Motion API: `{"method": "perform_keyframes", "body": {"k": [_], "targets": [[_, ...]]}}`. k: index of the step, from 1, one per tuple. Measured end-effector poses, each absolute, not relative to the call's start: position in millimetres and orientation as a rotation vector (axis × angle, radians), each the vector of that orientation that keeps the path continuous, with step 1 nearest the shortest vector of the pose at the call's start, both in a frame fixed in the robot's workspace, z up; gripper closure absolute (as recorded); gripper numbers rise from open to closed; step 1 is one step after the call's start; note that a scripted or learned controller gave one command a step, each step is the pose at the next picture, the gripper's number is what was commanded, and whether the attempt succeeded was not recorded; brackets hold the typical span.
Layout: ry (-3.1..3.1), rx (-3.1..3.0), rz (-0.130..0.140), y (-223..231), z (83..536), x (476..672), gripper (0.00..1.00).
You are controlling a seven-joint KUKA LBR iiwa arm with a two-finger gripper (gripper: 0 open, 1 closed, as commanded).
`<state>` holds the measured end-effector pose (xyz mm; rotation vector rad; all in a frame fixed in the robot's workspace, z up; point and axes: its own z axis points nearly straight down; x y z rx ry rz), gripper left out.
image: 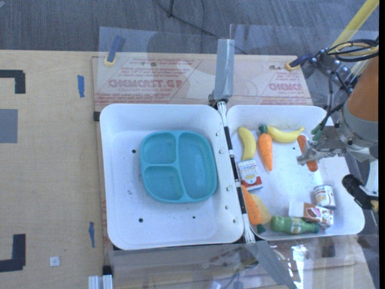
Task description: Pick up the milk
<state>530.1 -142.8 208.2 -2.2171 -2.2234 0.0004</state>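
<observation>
I see the small milk carton [249, 173] lying by the right bin's [352, 221] left wall, boxed between a smooth banana [247, 142] and a tapered carrot [265, 151]. Jaws [305, 156] hover near the far side; their gap I cannot tell.

Bright, even overhead light washes both white bins [114, 161] nearly shadowless, with pale glare on clear plastic sheeting [180, 71] toward twelve o'clock and slightly soft focus throughout.

arm [367, 95]: grey, orange band | cables: black, bundled | end effector [308, 152]: grey metal
</observation>
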Motion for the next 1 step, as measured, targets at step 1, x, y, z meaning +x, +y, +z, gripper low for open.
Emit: {"method": "perform_keyframes", "body": {"k": [1], "targets": [[-2.014,-2.413,0.0,-161.6,361.6,507.7,0.0]]}}
